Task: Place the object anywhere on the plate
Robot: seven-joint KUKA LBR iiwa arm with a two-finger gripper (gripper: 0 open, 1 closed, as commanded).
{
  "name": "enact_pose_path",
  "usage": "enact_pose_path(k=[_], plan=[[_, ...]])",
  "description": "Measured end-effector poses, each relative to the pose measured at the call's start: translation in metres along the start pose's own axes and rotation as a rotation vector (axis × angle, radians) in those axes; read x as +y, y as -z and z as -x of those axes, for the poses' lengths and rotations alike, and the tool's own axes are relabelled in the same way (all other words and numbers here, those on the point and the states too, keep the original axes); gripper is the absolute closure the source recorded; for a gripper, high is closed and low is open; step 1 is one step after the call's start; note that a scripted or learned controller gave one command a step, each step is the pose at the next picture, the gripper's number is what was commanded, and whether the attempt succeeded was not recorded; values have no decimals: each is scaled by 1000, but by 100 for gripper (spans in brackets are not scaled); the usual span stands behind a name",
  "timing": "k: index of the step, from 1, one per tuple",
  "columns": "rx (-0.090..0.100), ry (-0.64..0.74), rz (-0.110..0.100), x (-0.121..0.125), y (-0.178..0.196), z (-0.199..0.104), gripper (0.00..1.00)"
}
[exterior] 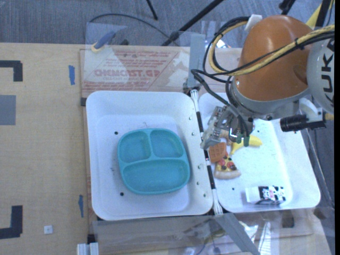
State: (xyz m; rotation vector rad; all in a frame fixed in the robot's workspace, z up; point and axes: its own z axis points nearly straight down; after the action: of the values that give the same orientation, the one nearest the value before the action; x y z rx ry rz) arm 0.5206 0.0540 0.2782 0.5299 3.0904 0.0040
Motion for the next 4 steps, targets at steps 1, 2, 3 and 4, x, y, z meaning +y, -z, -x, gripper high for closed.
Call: enact_pose_path(k=[1,2,3,4], plan=[[5,206,-1,60,-58,-4,100],[4,277,-2,-50,-74,-26,100],[-1,533,1,7,-58,-15,100],[0,779,3,84,-66,-35,100]])
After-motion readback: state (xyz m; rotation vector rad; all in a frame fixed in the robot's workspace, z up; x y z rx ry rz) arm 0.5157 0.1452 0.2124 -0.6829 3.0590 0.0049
